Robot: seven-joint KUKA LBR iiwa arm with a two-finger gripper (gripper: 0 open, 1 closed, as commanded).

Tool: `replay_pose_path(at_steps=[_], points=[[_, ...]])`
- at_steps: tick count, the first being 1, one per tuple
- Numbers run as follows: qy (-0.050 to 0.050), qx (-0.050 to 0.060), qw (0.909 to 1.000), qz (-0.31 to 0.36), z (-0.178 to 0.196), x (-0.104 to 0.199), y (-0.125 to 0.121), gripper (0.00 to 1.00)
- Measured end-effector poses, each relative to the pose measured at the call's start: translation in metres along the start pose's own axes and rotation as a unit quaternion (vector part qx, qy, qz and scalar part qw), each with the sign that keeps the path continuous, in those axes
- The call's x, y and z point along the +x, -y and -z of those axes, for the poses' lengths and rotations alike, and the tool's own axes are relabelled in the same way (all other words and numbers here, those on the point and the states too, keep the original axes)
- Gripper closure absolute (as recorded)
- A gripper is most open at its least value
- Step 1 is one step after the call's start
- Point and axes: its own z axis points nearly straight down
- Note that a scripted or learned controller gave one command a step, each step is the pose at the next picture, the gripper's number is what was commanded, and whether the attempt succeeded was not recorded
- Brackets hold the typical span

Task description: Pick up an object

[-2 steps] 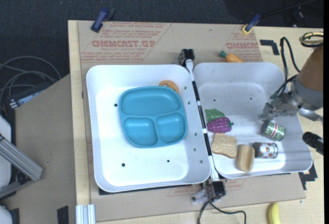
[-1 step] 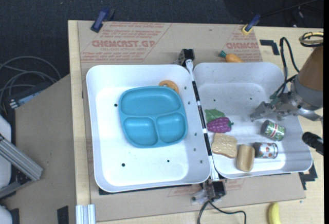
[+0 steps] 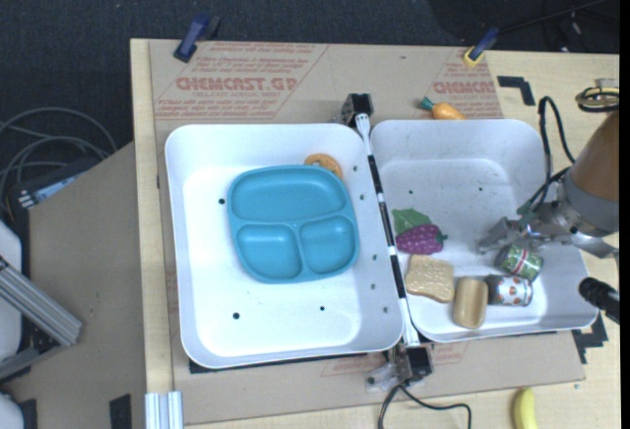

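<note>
Camera view: two white bins side by side on the bench. Left bin (image 3: 197,220) carries a blue divided tray (image 3: 292,223) at centre, w/ a small orange-brown item (image 3: 323,162) just behind the tray near the bin's far edge. Right bin (image 3: 463,147) has its clutter along the near edge: toy grapes (image 3: 417,235) by the left wall, bread slice (image 3: 430,278) just in front of them, a tan roll-shaped piece (image 3: 471,302) beside the bread, then a red/white can (image 3: 512,292) and a green-labelled can (image 3: 520,263) toward the near right corner. Arm enters from the right; gripper (image 3: 507,235) sits low in the right bin, right at the green-labelled can, prob. touching it. Fingers: metal parts blur together, can't tell how far apart or whether anything is between them. Step, as I read it: descent/closing on the green-labelled can, grasp not confirmed. Next move needs a firm close around the can's body, then a straight lift clear of the red/white can beside it; round can may roll or slip out.
</note>
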Motion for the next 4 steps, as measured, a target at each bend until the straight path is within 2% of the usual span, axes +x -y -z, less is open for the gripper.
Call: replay_pose_path(at_steps=[1, 2, 3, 4], points=[[0.005, -0.003, 1.0, -0.002, 0.092, -0.004, -0.092, 0.0], [0.004, -0.002, 1.0, -0.001, 0.042, 0.092, -0.146, 0.0], [0.005, 0.0, 1.0, -0.003, -0.001, 0.039, -0.062, 0.0], [0.005, -0.003, 1.0, -0.001, 0.101, 0.055, -0.147, 0.0]])
